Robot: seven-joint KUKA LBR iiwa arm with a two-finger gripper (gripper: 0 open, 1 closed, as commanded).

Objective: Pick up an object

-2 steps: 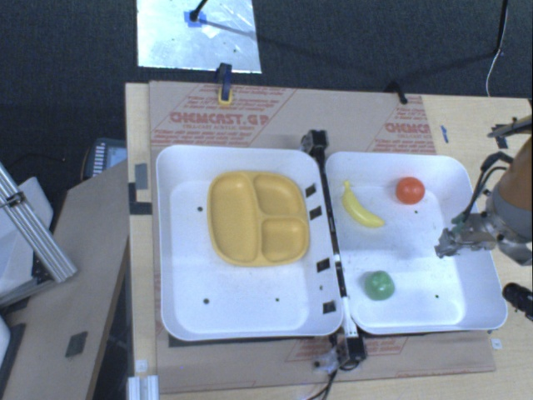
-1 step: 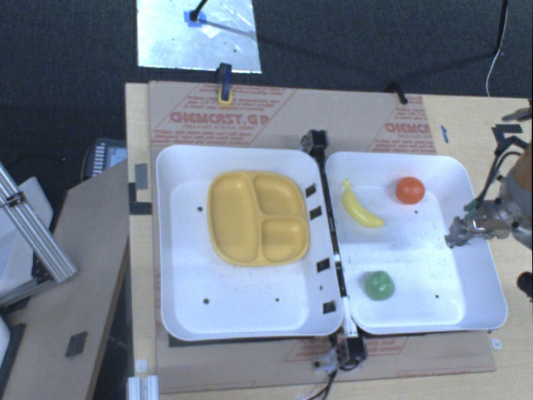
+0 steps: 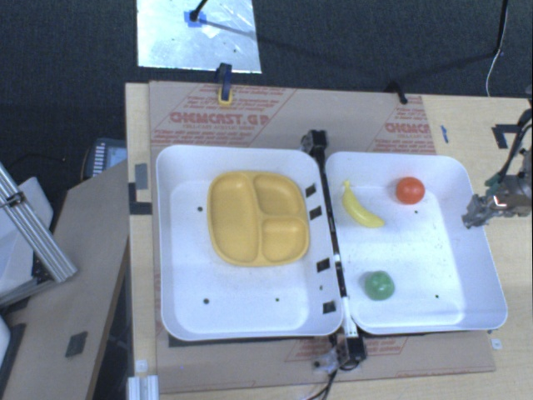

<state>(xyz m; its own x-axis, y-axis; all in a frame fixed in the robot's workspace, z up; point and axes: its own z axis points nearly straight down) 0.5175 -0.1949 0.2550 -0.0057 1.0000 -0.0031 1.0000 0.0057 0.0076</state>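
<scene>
The green ball [image 3: 379,285] lies nearest the camera, in the lower part of the right bin [image 3: 450,311]. It is round, a little lumpy, with a dull surface like soft plastic. Above it, near the left wall of the same bin, lies a small banana [image 3: 361,207], curved, smooth and yellow. To the right of the banana, near the top wall, sits a tomato [image 3: 409,190], round and orange-red with a slight shine.

The left bin [image 3: 179,307] holds a yellow tray [image 3: 256,217] with rounded corners and three compartments; it looks like matte moulded plastic. Both bins are shallow, white and smooth, and they stand on a brown board [image 3: 250,115] with red print.

The gripper [image 3: 481,210] is at the right rim of the right bin, grey and metallic. The tomato is the nearest thing to it, to its left and slightly higher, apart from it. The banana and the ball are well apart from it.

The gripper is small and blurred, and the arm is cut off by the right edge, so I cannot tell how the gripper stands.
</scene>
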